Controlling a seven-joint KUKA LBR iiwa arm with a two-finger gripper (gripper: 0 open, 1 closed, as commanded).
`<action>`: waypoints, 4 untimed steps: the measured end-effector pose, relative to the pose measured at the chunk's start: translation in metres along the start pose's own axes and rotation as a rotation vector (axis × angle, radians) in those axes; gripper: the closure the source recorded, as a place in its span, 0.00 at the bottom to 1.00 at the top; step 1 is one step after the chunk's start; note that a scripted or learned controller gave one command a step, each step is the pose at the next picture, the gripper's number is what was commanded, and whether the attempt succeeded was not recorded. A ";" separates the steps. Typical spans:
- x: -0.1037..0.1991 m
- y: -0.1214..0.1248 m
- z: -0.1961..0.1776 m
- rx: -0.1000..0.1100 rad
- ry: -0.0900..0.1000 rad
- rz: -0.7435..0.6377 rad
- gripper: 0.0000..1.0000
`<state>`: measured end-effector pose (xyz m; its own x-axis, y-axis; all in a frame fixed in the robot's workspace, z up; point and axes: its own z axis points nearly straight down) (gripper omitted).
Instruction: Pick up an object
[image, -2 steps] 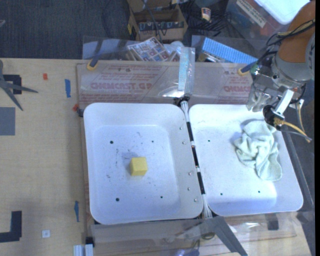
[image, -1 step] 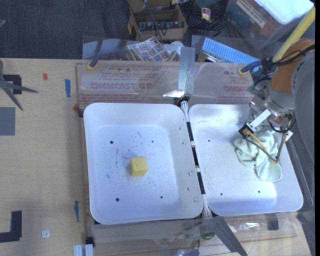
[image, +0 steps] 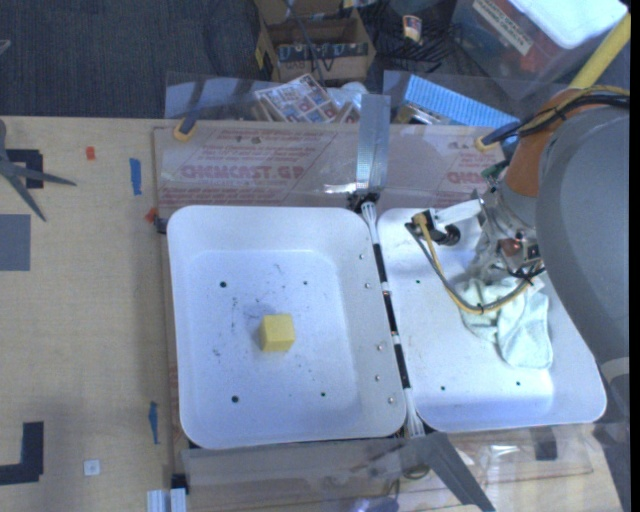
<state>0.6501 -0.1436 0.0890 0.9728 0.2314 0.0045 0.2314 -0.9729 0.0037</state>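
A small yellow cube (image: 278, 332) lies near the middle of the left bin (image: 200, 250). A crumpled white cloth (image: 526, 328) lies in the right bin (image: 500, 400), towards its right side. My gripper (image: 488, 284) is lowered into the right bin, right at the cloth's upper left edge. Wrist hardware and yellow cables hide the tip, and I cannot tell whether it touches the cloth. The grey arm with its orange band (image: 528, 160) comes in from the upper right.
A raised divider (image: 385, 300) separates the two bins. A clear plastic panel (image: 300, 165) stands behind them. The arm's bulky grey body (image: 600, 230) overhangs the right bin's right edge. Wooden bench surface (image: 80, 300) stretches to the left.
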 end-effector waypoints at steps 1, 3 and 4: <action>-0.024 -0.038 -0.119 0.004 -0.008 0.027 1.00; -0.176 0.018 -0.002 -0.003 0.005 -0.513 1.00; -0.153 -0.050 -0.002 -0.006 0.009 -0.214 1.00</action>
<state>0.4899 -0.1307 0.0901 0.9013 0.4329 0.0117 0.4328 -0.9014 0.0112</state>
